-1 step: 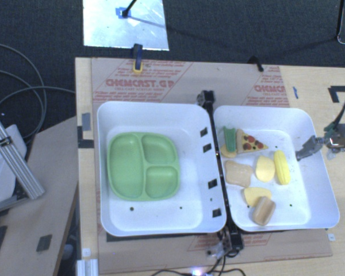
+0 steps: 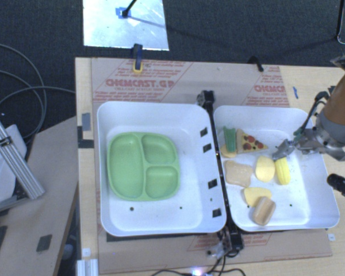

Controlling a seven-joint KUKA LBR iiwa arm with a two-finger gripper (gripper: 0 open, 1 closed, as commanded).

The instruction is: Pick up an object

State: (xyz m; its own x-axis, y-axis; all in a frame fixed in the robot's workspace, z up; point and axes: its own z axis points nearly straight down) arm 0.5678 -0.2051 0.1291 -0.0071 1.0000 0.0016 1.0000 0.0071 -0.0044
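Observation:
The right bin holds several toy foods: a pizza slice with a green piece beside it, a tan bread piece, a yellow lemon, a yellow corn piece, a yellow wedge and a tan bread roll. My gripper reaches in from the right and hangs low over the bin, just above the corn and lemon and right of the pizza slice. I see nothing held in it.
The left bin holds a green divided tray. A black hinge strip runs between the bins. Cardboard lies under both bins. An aluminium frame stands at the far left, with cables on the floor.

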